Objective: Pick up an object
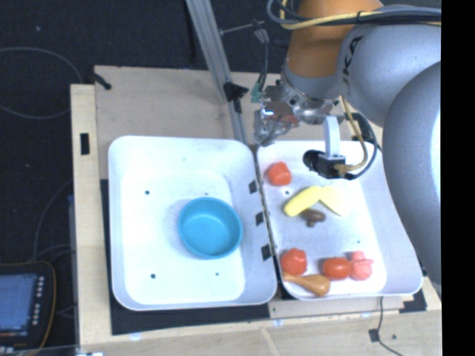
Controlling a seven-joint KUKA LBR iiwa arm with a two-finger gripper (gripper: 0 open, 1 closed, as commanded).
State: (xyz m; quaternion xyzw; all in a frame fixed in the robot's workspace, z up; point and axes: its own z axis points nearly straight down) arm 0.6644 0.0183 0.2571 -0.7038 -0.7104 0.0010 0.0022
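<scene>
Bins are sitting side by side on the bench (89,199), the left bin (141,169) holding a blue bowl (211,227) near its middle and the right bin (386,236) carrying the loose toy food. An orange-red tomato-like piece (279,173) is lying near the right bin's upper left, just beside the divider between the bins. A yellow banana (303,201) is resting at a slant near the middle of that bin, touching a pale yellow wedge (335,199) on its right, with a small brown item (315,216) just below it. Along the near edge, a red piece (294,261) is sitting above an orange-brown pear-shaped item (309,282), and a red tomato (336,268) is lying beside a pink piece (361,266). The grey arm (401,73) with its orange band is reaching in from the right, and the end effector (265,128) is hanging over the far end of the divider, above and a little left of the tomato-like piece. The end effector is appearing small and blurred against the rail behind it, so whether it is open or closed cannot be told, and nothing is visibly sitting in its grasp.
</scene>
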